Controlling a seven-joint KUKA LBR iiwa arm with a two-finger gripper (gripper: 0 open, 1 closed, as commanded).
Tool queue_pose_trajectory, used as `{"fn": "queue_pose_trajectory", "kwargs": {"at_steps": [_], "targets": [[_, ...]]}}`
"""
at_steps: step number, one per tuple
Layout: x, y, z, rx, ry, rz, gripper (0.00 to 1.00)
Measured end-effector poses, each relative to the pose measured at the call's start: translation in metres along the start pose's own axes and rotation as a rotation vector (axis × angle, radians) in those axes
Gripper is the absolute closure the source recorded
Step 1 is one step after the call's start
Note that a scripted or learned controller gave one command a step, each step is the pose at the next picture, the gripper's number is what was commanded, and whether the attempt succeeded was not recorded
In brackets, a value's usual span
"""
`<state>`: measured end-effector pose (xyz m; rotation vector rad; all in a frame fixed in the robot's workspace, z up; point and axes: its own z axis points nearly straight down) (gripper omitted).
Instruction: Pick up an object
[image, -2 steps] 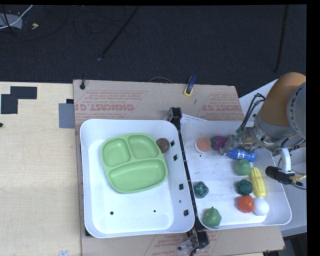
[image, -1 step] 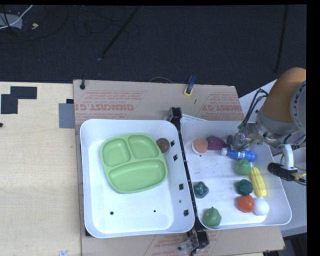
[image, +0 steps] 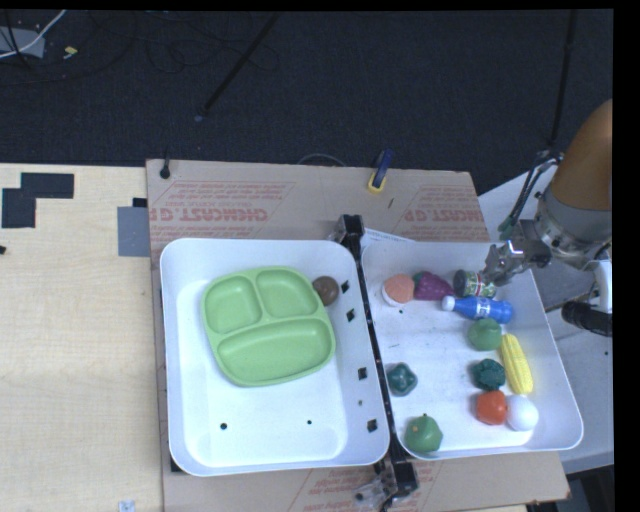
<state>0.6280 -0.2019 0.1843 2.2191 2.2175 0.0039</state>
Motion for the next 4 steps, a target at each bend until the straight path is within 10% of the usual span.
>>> {"fn": "queue_pose_trajectory", "kwargs": {"at_steps": [1, 4], "targets": [[-0.002, 0.001, -0.046, 0.002, 0.001, -0.001, 1.00], [0.144, -0.078, -0.042, 0.010, 0.004, -0.004, 1.00]]}}
